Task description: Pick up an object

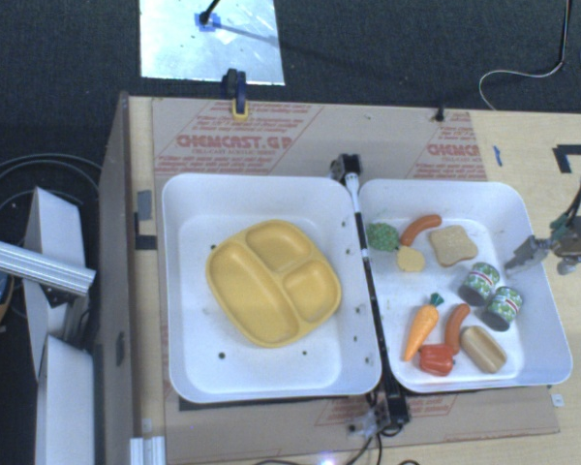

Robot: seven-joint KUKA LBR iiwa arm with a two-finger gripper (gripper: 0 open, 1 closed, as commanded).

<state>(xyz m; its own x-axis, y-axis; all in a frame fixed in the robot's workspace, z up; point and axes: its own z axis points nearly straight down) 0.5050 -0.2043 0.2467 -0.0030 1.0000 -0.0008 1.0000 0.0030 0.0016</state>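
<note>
The right bin (533,356) holds several toy foods: a green broccoli (382,235), an orange sausage (421,227), a slice of toast (452,245), a yellow chunk (411,259), two green-labelled cans (479,281) (504,305), a carrot (422,325), a second sausage (455,324), a red pepper (437,358) and a tan bread roll (483,348). My gripper (523,256) reaches in over the bin's right rim, just up and right of the cans. Nothing shows between its tips.
The left bin (189,356) carries a yellow divided plate (273,283). A black clamp strip (364,260) runs between the two bins. Cardboard (271,139) lies under both bins. Cables and white boxes sit off the bench at the left.
</note>
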